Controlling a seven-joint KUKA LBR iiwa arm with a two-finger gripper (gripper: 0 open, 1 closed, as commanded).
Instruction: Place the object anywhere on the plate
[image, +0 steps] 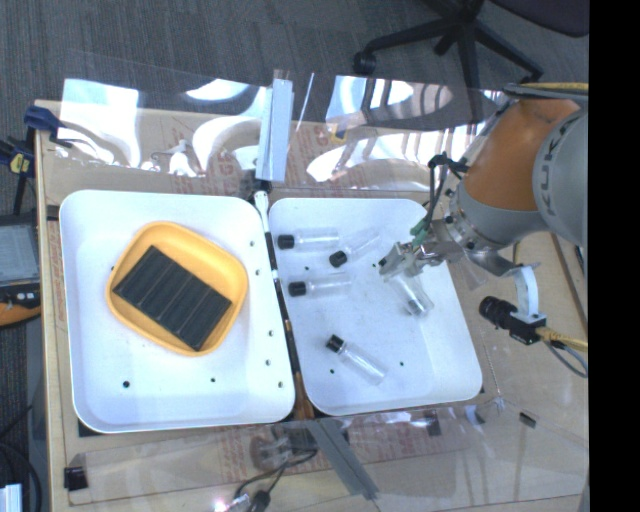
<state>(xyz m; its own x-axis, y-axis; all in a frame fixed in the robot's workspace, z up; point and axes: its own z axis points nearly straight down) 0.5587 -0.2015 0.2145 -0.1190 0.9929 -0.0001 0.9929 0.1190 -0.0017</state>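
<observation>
A yellow plate (230, 268) with a dark ribbed mat (171, 296) on it lies in the left bin (90, 380). Several clear vials with black caps lie in the right bin (440, 375): one at the upper left (308, 241), one beside it (350, 248), one at mid left (322, 288), one near the front (356, 359). Another clear vial (414, 297) lies just below my gripper (398, 262), which hangs low over the right part of the right bin. I see nothing clearly held in the gripper.
A grey ridge (278, 300) where the two bin rims meet runs between the bins. The arm's grey and orange body (520, 170) overhangs the right bin's far right corner. Reflective clear sheeting (200, 140) lies behind the bins.
</observation>
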